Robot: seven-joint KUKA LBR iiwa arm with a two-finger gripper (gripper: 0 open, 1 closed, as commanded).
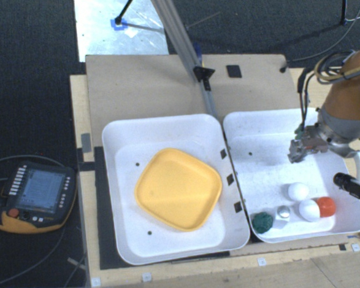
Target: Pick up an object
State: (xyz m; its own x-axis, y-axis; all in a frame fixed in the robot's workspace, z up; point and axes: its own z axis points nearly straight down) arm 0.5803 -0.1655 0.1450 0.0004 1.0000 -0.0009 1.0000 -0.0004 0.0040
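Gripper [295,152] over right bin [253,129] — grip state unclear, smooth rounded-square yellow plate [178,188] in left bin [121,138].

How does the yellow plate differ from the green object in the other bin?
The yellow plate is far larger and flat, lying alone in the left bin; the green object is small, dark and lumpy, crowded beside other small items at the right bin's near edge. Both lie apart from the gripper.
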